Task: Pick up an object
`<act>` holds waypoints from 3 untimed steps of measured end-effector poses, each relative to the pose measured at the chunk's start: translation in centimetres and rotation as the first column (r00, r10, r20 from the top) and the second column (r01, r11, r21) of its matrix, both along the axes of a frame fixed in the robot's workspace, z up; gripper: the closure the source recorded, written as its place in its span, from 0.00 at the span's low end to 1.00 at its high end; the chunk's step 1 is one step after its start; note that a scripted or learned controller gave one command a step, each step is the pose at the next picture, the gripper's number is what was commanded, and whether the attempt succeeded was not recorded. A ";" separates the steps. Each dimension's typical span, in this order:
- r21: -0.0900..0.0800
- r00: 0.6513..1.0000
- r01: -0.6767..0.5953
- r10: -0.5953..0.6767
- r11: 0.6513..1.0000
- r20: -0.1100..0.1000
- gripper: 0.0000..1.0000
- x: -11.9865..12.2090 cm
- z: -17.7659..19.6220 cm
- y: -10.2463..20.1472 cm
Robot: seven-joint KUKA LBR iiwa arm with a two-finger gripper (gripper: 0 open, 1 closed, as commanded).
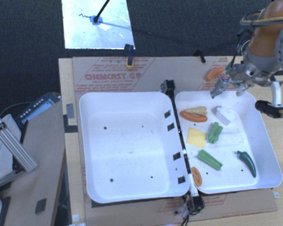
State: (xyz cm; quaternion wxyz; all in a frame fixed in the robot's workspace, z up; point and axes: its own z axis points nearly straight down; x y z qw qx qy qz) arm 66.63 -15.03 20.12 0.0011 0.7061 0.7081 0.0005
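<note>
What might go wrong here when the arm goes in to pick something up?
The gripper sits over the right bin's far rim and may clip it descending. The yellow block and green piece lie almost touching, so a grasp could catch both. The orange item hugs the wall, leaving little finger room.

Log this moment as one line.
gripper: above right bin far edge | holding: nothing seen | yellow block: in bin
</note>
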 end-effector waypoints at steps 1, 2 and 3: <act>0.001 1.000 0.005 -0.005 1.000 -0.008 0.00 -1.4 -12.4 -4.7; 0.002 1.000 -0.008 0.008 1.000 0.001 0.00 0.4 -11.6 2.6; 0.000 1.000 -0.003 0.003 1.000 0.004 1.00 0.4 -10.5 2.1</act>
